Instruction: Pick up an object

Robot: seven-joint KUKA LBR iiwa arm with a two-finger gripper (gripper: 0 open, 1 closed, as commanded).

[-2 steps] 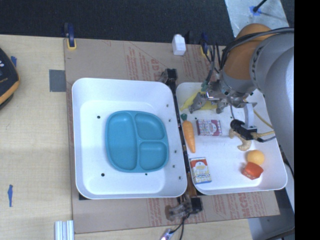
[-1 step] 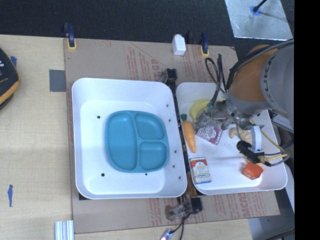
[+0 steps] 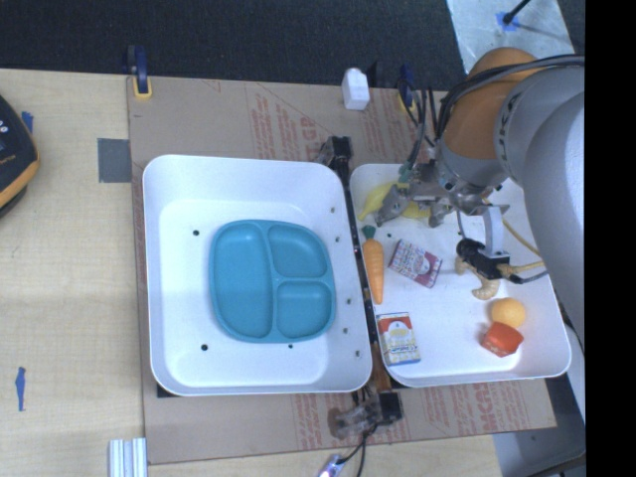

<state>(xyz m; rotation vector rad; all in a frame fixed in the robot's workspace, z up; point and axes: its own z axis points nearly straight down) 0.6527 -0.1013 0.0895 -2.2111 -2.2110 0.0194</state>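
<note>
Gripper (image 3: 417, 205) low in right bin's (image 3: 537, 366) far corner, over a yellow banana-like item (image 3: 376, 200); jaws' state: cannot tell. Risk: item lies against the bin wall, so a jaw may jam or slip, closing empty.

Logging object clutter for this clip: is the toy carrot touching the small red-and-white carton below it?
Apart. The camera view shows bare white bin floor between the carrot's lower tip and the top edge of the carton.

A robotics lab is being shown: two white bins (image 3: 159, 266) are being clamped onto a cardboard-covered bench (image 3: 70, 296) mid-frame.
</note>
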